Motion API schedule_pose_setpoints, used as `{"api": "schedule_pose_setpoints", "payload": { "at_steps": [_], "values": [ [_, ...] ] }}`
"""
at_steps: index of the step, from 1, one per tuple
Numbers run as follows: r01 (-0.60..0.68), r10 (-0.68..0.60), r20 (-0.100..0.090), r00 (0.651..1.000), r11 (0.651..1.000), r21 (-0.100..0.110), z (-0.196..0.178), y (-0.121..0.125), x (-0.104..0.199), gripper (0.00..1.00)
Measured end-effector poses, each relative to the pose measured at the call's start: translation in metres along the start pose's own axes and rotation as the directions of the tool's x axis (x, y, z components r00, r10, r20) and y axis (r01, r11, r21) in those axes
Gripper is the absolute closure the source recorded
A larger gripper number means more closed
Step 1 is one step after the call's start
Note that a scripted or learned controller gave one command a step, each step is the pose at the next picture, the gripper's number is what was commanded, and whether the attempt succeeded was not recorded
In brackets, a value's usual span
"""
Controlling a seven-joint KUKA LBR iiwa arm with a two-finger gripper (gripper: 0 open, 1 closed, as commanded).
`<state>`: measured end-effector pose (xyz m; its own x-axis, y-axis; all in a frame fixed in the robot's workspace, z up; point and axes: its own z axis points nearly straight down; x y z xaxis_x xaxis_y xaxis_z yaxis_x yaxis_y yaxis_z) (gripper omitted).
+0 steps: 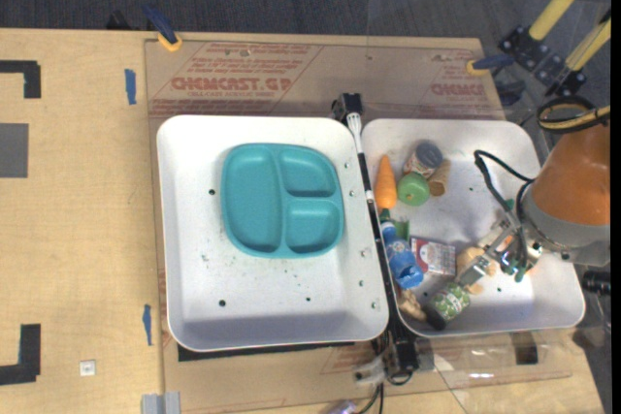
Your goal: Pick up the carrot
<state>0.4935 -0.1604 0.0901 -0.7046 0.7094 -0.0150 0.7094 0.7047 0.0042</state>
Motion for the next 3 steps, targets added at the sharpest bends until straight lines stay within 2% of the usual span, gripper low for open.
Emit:
{"api": "schedule_pose_setpoints", "payload": {
  "at_steps": [1,2,3],
  "values": [
    [-0.451,0.451,-0.012,0.892,0.892,0.000,0.0017,0.0065,-0.0382,0.00],
    [-0.534,0.533,-0.044,0.845,0.846,-0.010,0.0012,0.0000,-0.0460,0.00],
    [-0.685,0.684,-0.044,0.728,0.729,-0.007,0.0012,0.0009,-0.0413,0.00]
  ]
}}
